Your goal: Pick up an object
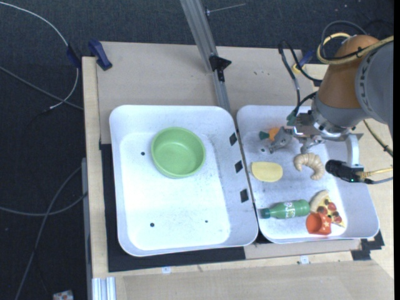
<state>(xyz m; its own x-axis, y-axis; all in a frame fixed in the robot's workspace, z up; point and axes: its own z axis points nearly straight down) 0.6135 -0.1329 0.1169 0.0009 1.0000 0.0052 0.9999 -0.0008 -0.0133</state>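
My gripper [291, 145] hangs low over the back of the right bin [369, 212], open, with nothing between its fingers. A small orange and green toy [272, 132] lies just left of the left fingertip. The tan croissant [310, 163] lies just in front of the right fingertip. A flat yellow oval piece [267, 171] rests in the bin's middle left. Toward the front lie a green bottle [286, 209] on its side, a pizza slice [327, 204] and a red cup [318, 224].
The left bin [125, 167] holds a green bowl [178, 152] toward its back. A slanted metal pole [201, 27] rises behind the bins. Cables [294, 64] hang near the arm's wrist at the back right.
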